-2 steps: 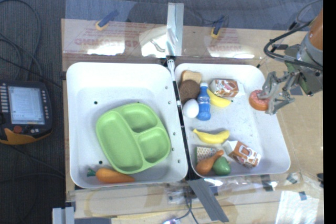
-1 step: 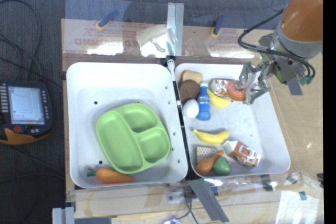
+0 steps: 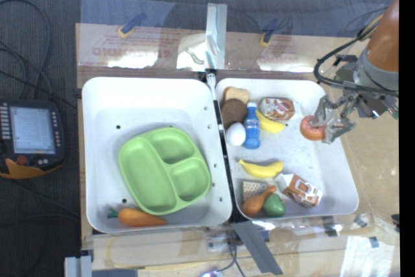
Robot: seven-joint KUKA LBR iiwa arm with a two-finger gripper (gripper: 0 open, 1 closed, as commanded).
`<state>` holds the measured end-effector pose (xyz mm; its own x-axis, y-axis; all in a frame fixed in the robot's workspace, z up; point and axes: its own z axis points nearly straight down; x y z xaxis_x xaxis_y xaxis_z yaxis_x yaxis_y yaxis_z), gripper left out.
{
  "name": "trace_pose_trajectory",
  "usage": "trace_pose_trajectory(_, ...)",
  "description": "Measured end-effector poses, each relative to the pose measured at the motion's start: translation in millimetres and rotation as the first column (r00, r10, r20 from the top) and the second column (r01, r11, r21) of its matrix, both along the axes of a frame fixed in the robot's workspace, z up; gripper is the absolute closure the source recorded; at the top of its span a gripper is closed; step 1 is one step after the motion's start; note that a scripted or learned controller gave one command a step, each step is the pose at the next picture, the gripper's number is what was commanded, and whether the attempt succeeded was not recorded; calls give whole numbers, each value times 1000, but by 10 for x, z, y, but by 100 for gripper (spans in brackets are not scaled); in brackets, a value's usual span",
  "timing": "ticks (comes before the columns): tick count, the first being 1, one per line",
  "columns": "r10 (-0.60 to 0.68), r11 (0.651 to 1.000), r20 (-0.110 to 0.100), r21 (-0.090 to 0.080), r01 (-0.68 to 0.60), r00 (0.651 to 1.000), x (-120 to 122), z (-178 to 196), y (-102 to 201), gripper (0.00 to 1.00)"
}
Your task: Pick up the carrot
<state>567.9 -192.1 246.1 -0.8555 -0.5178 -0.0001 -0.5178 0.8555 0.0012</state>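
The carrot (image 3: 137, 218) lies in the left bin's (image 3: 97, 139) near corner, touching the green plate (image 3: 165, 170). The gripper (image 3: 326, 124) — closed on a red-orange piece (image 3: 312, 128) — should release it, then cross left.

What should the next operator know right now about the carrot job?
Tool: at the right bin's right edge, beside an orange-red round item; whether it grips that item cannot be told from this view.
Carrot: lying in the left bin, front-left corner, just below the green tray, leaf end to the left.
Done: nothing yet; the carrot is untouched.
Left: bring the tool across to the left bin, descend on the carrot, grasp, lift.
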Motion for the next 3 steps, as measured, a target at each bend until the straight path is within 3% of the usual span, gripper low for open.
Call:
trace_pose_trajectory(1,39,999,-7,5,-39,999,-87,-1094,-262,100)
trace_pose_trajectory(2,98,995,8,-3,-98,995,-225,-1407,-295,100)
trace_pose_trajectory(3,98,995,11,-4,-98,995,-210,-1305,-280,100)
